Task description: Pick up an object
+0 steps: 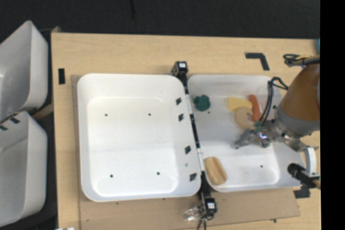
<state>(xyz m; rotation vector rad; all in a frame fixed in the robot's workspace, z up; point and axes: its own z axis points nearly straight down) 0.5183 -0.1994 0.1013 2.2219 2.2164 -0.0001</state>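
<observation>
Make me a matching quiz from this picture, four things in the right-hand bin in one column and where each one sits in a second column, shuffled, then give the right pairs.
Things:
1. green object
2. tan block
3. orange stick
4. claw

Places:
A. near corner of the right bin, by the divider
B. middle of the bin, below the yellow piece
C. far part of the bin, close to the divider
D. far part of the bin, right beside the yellow piece

Pairs: 1-C, 2-A, 3-D, 4-B
</observation>
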